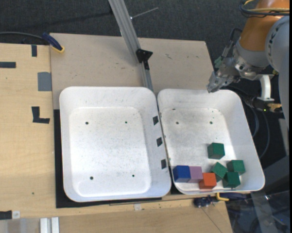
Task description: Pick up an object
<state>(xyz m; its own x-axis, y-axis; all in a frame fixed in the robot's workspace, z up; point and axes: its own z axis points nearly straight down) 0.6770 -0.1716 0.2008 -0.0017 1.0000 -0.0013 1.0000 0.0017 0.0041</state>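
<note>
The worktop (111, 67) is a big sheet of light wood, and it carries two shallow white bins side by side. The left bin (68, 130) shows its speckled white floor with some small dark dots. The right bin (184, 106) touches it along the middle edge, and all the small blocks lie in the near right corner of this right bin.

My arm (262, 33) comes in from the right, grey with an orange band near the top of the view. It is above the far right corner of the right bin. My hand (214, 85) is at the far rim of that bin, pointing down and to the left. It is well apart from the blocks, and nothing is between its fingers. If the fingers are apart or together, I cannot tell, because the tip is small and blurred here.

A grey metal bar (128, 30) goes at a slant from the top of the view down to the place between the two bins.

Now the blocks. One green block (215, 150) lies alone, a little farther from the near rim than the others. Three more green blocks (231, 173) are in a tight group near the right wall of the bin. An orange block (209, 180) touches this group on its left side. Beside it is a pale purple block (196, 173), and just beside that a blue block (182, 173), close to the left wall of the bin.

A blue and yellow clamp (53, 41) lies at the far left edge of the worktop.
</note>
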